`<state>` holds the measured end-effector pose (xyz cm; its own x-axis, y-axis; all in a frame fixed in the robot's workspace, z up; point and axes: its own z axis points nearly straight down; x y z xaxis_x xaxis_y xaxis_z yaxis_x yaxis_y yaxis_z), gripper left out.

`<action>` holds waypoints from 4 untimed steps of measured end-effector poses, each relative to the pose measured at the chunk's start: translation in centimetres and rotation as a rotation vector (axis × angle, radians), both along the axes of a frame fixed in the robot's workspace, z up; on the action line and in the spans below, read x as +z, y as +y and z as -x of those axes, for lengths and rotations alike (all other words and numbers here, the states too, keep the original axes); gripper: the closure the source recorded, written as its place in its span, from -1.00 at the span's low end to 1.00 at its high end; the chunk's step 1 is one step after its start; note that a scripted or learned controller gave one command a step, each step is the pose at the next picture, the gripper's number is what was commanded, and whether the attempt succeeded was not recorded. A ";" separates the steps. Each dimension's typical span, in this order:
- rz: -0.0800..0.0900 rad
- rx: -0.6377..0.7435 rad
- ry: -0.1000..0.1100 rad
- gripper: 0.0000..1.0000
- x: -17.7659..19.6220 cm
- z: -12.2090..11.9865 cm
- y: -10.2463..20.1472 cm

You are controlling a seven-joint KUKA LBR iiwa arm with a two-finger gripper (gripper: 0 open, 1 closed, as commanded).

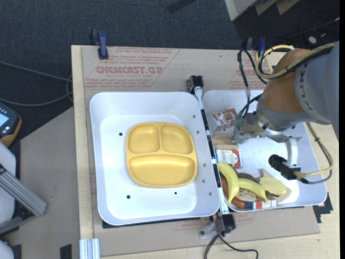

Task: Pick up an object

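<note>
Left bin (108, 198): yellow divided plate (161, 154), alone. Right bin (312, 193): small carton (228, 156), bananas (242, 186) and other bits heaped at the near edge, all lying loose. Above them, pincer (241, 133) low over the bin's middle; impossible to tell wide or narrow. Nothing lifted yet; grasp and raise both left, by the look.

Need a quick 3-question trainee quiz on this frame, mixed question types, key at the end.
1. True or false: the yellow divided plate lies in the left bin.
2. Which bin is the tool over? A) left B) right
3. Fill in: the banana lies at the ____ end of the right bin, nearest the camera.

Key: 1 true; 2 B; 3 front
</note>
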<state>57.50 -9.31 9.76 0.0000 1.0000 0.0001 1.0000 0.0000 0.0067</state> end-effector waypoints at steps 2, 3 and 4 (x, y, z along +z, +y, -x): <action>0.000 0.001 0.007 -1.00 8.7 0.3 8.3; 0.002 -0.007 0.008 -1.00 -1.8 -2.0 -1.3; -0.002 -0.002 0.012 -1.00 -1.3 1.1 0.0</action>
